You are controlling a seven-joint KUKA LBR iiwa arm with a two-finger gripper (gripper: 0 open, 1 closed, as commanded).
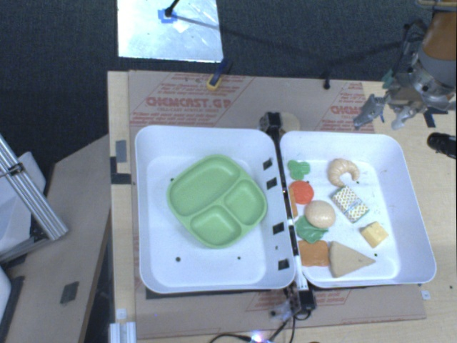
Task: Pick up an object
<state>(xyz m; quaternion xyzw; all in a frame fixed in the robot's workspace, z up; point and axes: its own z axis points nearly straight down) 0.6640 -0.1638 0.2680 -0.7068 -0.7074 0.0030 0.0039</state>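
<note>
My gripper hangs at the far right, just beyond the far rim of the right bin, its two fingers spread apart with nothing between them. The arm above it enters from the right.

Everything I could pick lies in that right bin, left of and nearer than the gripper. Closest to it is the croissant; just near of that lies the checkered block, then the cheese cube. Toward the divider the pieces crowd: a green piece, the tomato, the bun and the wedge touch or nearly touch.

I judge the croissant or the cheese cube the best targets, since each stands apart from its neighbours. I would bring the fingers over the chosen piece, straddle its narrow side, and descend straight. The left bin holds a green tray, which I leave alone.
</note>
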